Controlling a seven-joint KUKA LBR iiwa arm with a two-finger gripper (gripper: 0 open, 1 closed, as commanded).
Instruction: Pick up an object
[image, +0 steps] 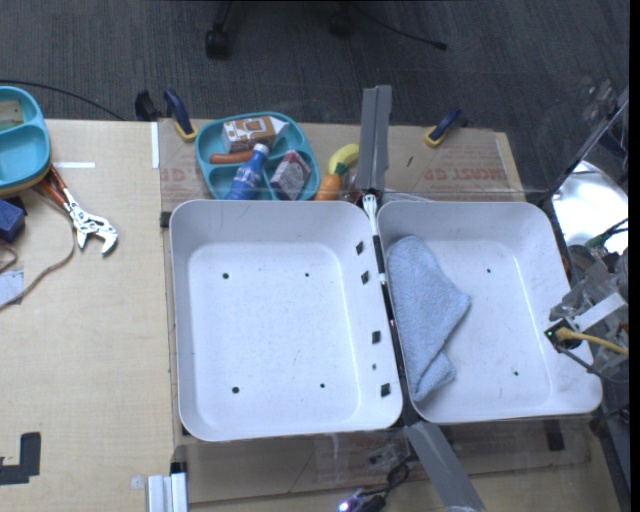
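A grey-blue folded cloth lies in the right white bin, along its left side, running from the back toward the front. The left white bin sits beside it. My gripper hangs at the right bin's right rim, well to the right of the cloth and apart from it. Most of it is cut off by the view's edge, and nothing is seen held in it.
Behind the left bin stands a blue tray with several small food items, with a yellow and orange item beside it. A grey post rises between the bins at the back. A wrench and a teal dish lie far left.
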